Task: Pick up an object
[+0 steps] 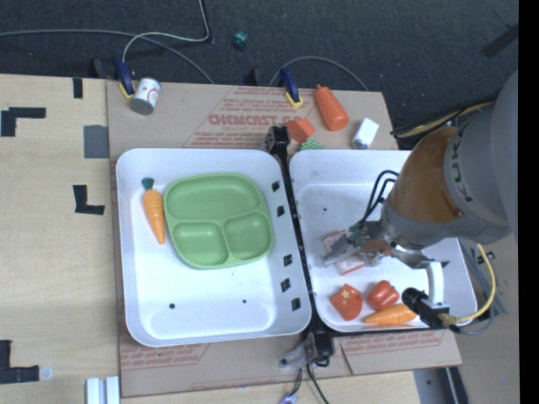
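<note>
1. Nearest the camera, along the front wall of the right bin [313,165], three items are seen: a red pepper piece [345,301], a smaller red piece [383,294] just beside it, and an orange carrot [390,316] lying in front of both.
2. Further back in the same bin, the gripper [344,247] is lowered over a pale pink-and-grey object [347,264] (too blurred to be identified).
3. Whether the pincer is spread or pressed together cannot be told, and no grasp can be confirmed.
4. The left bin [135,251] is occupied by a green divided plate [219,220], whose three compartments hold nothing, and by a carrot with a green top [153,211] laid just left of the plate.
5. Behind the bins, on the cardboard [244,116], an orange bottle-shaped toy [331,108], a white cube [365,132] and a small can [145,94] are found.
</note>
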Tool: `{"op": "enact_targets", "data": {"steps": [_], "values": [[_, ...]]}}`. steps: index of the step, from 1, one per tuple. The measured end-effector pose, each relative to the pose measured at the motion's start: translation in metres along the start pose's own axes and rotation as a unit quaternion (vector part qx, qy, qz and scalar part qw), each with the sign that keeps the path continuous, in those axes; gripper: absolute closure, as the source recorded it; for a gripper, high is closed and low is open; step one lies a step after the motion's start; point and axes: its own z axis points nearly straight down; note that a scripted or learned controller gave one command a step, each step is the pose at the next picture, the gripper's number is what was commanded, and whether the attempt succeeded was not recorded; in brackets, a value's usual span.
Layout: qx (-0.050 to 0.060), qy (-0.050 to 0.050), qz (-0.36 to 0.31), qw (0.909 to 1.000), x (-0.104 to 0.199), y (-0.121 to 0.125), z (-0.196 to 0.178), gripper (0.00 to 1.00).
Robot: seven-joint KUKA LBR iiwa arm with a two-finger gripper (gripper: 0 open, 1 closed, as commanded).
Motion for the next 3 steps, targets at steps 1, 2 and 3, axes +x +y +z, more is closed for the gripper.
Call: {"op": "enact_targets", "data": {"steps": [1,2,3], "values": [[-0.003,-0.001,0.0,1.0,-0.026,0.045,0.012,0.0],[-0.005,-0.002,0.001,1.0,-0.013,0.019,0.012,0.0],[-0.004,-0.002,0.0,1.0,0.001,0.063,0.013,0.0]]}}
